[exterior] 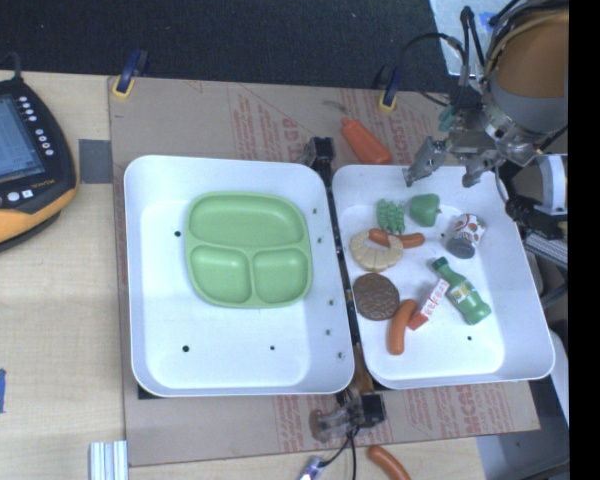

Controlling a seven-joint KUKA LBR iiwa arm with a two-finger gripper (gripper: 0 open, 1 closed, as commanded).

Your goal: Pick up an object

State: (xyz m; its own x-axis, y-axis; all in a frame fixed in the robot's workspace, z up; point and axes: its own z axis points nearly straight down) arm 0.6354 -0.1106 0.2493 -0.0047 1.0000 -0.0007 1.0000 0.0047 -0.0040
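Observation:
My gripper hangs over the far edge of the right bin. Its two fingers are spread open with nothing between them. Just below it lie a green pepper and a tipped can. Further in are a green ridged piece, a small sausage on a tan bun, a brown patty, an orange sausage, a red and white packet and a green bottle.
The left bin holds a green divided plate. An orange carrot lies on the cardboard behind the bins, and another orange piece lies at the front. A teach pendant rests at the far left.

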